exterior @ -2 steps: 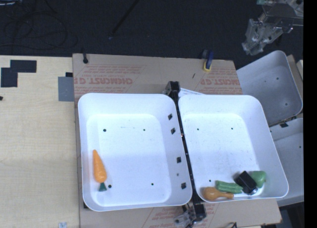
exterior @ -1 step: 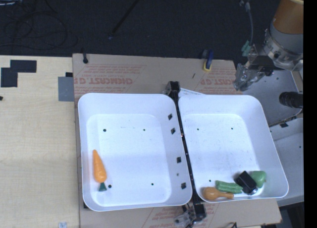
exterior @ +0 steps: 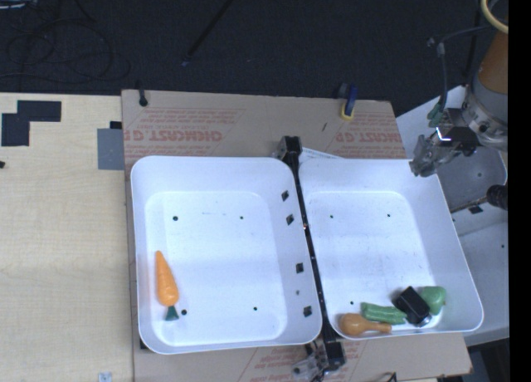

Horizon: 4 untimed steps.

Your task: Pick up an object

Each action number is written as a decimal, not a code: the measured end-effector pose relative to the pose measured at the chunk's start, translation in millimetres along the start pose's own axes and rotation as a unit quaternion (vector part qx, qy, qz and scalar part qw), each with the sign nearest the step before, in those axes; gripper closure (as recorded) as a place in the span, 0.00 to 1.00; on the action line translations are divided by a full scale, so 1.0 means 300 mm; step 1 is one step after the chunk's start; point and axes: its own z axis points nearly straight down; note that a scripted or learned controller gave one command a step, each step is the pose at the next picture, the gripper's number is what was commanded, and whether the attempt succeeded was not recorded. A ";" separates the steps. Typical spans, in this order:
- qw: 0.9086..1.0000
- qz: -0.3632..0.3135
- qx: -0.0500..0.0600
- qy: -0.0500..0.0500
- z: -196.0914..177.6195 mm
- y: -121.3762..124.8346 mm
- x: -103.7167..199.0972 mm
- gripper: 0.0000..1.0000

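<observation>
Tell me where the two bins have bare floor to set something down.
Left white bin: bare across the middle and right, bordered by the orange toy carrot near its left wall. Right white bin: bare over the far and middle floor. Crowded: its near-right corner, where the black block, green pieces and tan pear-shaped toy cluster.

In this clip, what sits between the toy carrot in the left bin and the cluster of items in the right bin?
In the camera view, bare white bin floor and the black divider between the bins separate the toy carrot from the cluster.
</observation>
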 end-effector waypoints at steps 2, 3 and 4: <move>1.000 -0.003 -0.004 0.000 0.441 0.166 -0.215 1.00; 1.000 -0.003 -0.006 0.000 0.265 0.161 -0.196 1.00; 1.000 -0.003 -0.005 0.000 0.245 0.162 -0.218 1.00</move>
